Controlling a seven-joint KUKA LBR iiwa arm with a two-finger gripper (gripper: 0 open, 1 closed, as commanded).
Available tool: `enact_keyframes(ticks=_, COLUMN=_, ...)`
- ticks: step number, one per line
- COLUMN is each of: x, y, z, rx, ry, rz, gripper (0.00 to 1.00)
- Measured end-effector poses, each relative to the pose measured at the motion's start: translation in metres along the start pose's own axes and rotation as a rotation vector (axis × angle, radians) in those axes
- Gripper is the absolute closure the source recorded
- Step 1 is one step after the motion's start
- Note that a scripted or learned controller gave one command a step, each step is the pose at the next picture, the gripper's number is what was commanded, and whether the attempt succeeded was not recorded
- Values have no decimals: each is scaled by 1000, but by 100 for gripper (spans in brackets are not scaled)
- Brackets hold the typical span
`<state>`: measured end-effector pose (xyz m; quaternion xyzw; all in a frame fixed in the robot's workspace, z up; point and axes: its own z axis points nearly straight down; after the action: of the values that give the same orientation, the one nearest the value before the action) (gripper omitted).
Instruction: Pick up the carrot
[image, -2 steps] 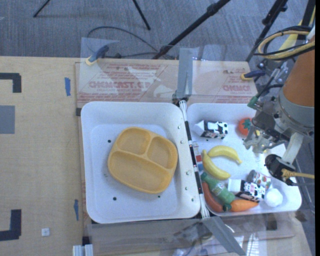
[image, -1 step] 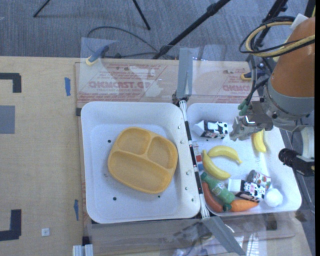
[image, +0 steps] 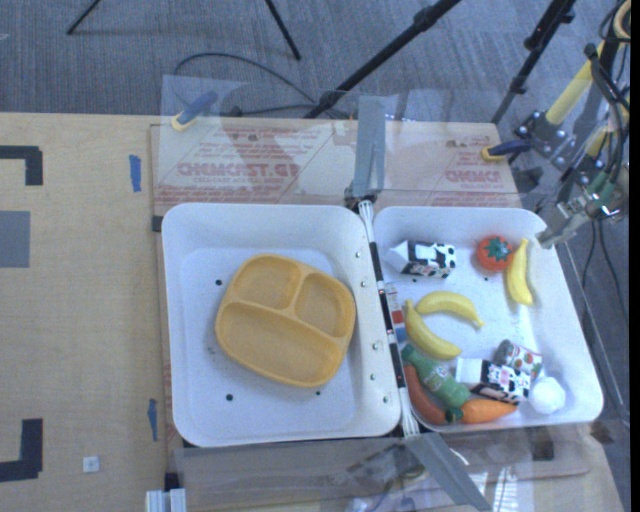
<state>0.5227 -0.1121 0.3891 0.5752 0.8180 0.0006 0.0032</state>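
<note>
Left bin (image: 190, 300): yellow divided plate (image: 285, 320). Right bin (image: 570, 300): carrot (image: 485, 409) at near edge, touching green bottle (image: 435, 378); three bananas, tomato (image: 492, 253), two cow-print cartons.

carrot (image: 478, 409) partly hidden, perhaps under bottle (image: 437, 379)

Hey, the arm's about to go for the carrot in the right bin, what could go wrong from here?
1. The carrot lies at the near edge of the right bin, partly under a green bottle and a cow-print carton. A grasp may catch those instead.
2. It sits close to the bin wall, so the gripper may strike the rim on descent.
3. A banana and a white ball crowd nearby and may get knocked.
</note>
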Motion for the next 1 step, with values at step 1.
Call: enact_keyframes(ticks=1, x=-111, y=52, z=-48, rx=-4, ry=-5, rz=-964, gripper=100)
